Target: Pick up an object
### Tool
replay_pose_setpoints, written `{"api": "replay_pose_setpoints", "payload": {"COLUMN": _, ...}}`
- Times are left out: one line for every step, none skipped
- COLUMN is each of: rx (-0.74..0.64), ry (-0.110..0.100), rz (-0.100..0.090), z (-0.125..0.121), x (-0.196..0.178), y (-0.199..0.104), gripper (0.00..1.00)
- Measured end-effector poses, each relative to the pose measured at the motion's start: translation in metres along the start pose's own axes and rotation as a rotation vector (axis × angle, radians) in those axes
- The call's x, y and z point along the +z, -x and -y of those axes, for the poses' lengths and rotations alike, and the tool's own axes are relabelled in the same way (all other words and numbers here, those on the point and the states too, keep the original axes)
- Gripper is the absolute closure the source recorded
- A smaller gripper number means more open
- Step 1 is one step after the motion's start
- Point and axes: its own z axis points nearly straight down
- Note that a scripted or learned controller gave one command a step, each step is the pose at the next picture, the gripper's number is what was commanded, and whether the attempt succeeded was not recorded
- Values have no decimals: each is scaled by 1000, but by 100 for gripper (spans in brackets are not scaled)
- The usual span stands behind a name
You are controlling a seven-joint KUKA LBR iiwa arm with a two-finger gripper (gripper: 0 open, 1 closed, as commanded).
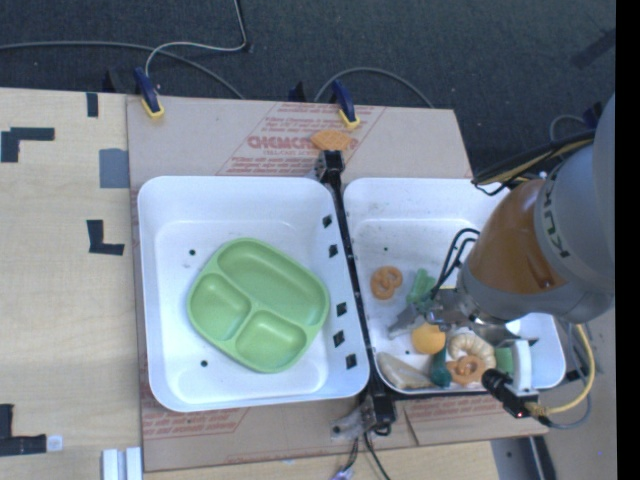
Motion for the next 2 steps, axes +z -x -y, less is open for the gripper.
{"api": "replay_pose_setpoints", "payload": {"rx": -1, "ry": 2, "rz": 0, "z": -1, "x": -10, "y": 0, "gripper": 100}}
{"api": "replay_pose_setpoints", "payload": {"rx": -4, "ry": -2, "rz": -3, "z": -70, "x": -98, "y": -51, "gripper": 100}}
